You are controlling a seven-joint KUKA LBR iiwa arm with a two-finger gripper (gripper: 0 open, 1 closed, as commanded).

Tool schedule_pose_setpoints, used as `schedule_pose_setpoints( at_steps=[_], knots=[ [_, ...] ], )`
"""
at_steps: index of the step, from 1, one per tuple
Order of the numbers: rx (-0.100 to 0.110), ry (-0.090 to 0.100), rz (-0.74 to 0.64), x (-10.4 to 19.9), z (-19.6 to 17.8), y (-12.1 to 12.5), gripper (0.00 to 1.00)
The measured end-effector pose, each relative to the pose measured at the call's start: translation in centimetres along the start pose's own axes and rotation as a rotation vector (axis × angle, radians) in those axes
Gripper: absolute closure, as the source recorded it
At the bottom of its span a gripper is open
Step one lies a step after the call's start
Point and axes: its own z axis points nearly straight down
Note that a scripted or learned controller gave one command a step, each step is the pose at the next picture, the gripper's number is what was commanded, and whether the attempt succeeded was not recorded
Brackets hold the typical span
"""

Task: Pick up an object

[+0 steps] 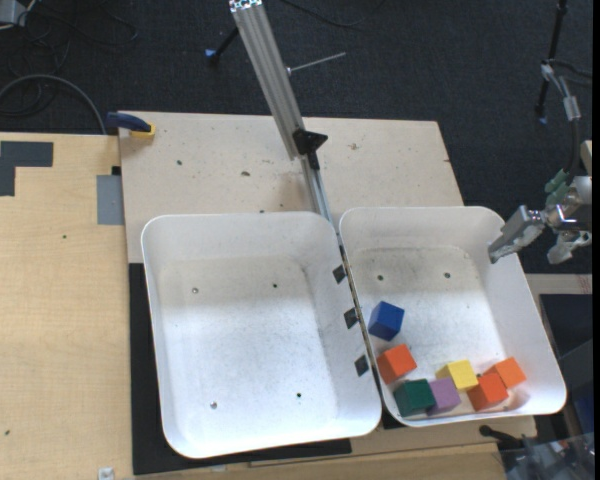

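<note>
Coloured blocks [450, 378] are seen crowded in the right bin's [435, 230] near corner, so a neighbour may be nudged or a grasp missed, while whether the jaws [540, 226] at its far right rim are open cannot be told.

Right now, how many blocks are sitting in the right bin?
7, all in the right bin: blue by the divider; orange, green, purple, yellow, red-orange and orange clustered along its near edge. Others could hide behind.
</note>
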Motion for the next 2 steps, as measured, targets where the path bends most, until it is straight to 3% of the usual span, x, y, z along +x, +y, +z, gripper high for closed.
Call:
schedule_pose_setpoints(
  at_steps=[1,2],
  knots=[
    [0.011,-0.001,0.01,-3.8,1.1,-0.2,0.0],
    [0.01,-0.001,0.009,-5.3,1.4,-0.2,0.0]
  ],
)
